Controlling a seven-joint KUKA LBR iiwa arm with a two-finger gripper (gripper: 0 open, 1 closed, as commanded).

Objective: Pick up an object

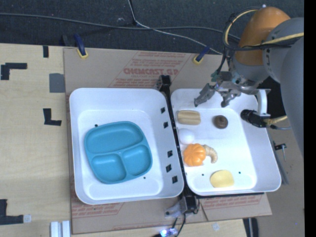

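The gripper (215, 98) hangs over the far edge of the right bin (256, 152), fingers spread wide with nothing between them. Below it lie a tan bread roll (188, 117) and a brown ball (220, 122); nearer are an orange pumpkin (194, 154), a white egg (186, 136) and a yellow piece (222, 178). The left bin (79, 112) holds a blue divided plate (117, 151).

My arm comes in from the upper right of the frame, its orange band showing above the wrist. The gripper (215, 98) hangs at centre right with its two fingers spread apart, nothing between them.
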